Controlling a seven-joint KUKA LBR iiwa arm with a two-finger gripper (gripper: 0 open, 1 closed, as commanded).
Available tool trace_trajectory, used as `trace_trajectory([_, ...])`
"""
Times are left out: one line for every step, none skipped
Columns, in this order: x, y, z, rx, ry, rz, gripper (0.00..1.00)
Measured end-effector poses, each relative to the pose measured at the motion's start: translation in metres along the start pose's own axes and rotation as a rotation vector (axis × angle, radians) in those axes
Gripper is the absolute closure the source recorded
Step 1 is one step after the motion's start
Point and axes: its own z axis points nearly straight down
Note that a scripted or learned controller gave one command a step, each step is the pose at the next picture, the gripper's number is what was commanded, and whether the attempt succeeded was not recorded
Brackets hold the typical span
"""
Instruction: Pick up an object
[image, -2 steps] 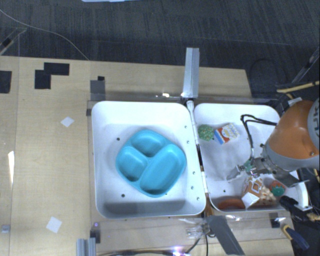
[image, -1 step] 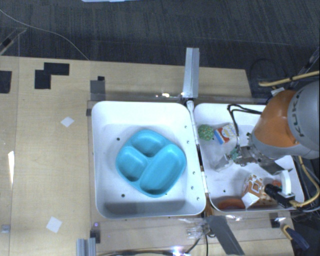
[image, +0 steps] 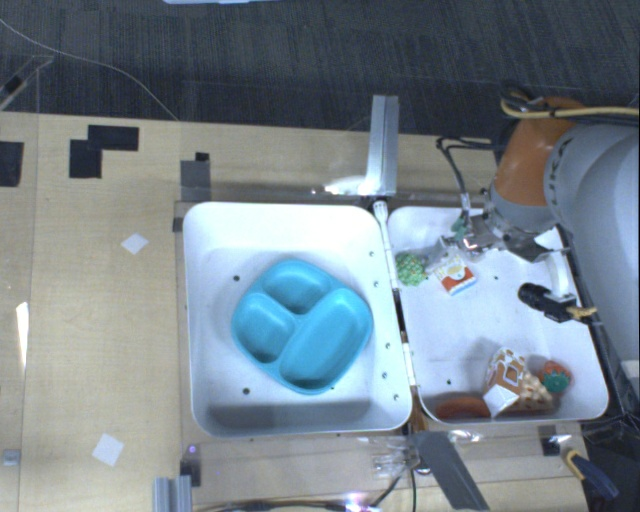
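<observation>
Two white bins were noted, and in the right bin the gripper was judged to be approaching a small red-and-white carton just below it, its grip state indeterminable, a descent being required next.

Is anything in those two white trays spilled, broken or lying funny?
Nothing looks spilled or broken. The blue divided plate lies flat but turned at an angle in the left bin. In the right bin, a few small toys are heaped untidily in the near corner, and a green one sits by the divider.
</observation>
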Motion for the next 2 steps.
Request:
trace_trajectory([0.016, -0.034, -0.002, -0.001, -0.002, 0.051, 0.0])
trace_trajectory([0.016, -0.031, -0.014, -0.008, -0.005, 0.044, 1.0])
